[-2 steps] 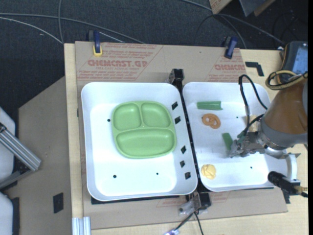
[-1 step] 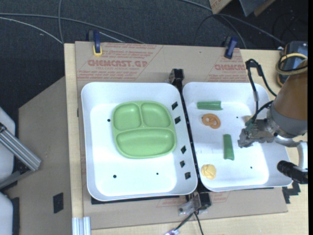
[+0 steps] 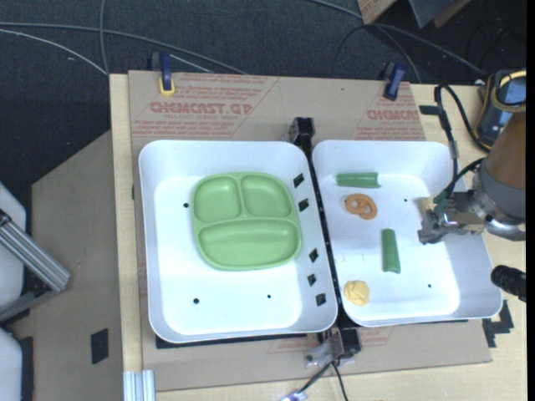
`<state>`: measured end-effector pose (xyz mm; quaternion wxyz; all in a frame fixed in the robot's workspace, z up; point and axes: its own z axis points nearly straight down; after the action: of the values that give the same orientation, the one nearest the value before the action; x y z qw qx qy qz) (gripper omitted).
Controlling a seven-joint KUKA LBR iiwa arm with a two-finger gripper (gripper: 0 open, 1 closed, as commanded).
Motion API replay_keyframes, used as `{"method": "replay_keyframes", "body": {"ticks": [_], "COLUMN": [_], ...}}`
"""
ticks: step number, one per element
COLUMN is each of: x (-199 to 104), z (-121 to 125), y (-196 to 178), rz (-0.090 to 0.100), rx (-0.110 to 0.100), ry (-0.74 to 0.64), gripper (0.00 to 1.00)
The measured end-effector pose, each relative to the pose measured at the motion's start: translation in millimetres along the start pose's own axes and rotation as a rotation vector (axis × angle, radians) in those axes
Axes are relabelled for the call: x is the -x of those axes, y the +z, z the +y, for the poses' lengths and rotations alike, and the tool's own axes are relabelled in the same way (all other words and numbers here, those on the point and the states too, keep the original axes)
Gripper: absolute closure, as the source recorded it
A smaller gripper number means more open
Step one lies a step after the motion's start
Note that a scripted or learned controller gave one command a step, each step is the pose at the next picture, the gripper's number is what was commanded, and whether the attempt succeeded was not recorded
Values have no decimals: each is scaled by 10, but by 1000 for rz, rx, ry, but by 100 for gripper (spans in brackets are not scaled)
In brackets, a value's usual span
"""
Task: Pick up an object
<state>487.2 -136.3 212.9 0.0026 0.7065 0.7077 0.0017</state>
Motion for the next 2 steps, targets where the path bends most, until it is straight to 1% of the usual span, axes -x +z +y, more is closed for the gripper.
{"method": "replay_keyframes", "body": {"ticks": [1,2], "x": [3,-431], "z": [18,258], "y": [-539,-567], "rz": [-1,2], "rx": [1,-3], "ry": [0,-4], "gripper": [100,100]}}
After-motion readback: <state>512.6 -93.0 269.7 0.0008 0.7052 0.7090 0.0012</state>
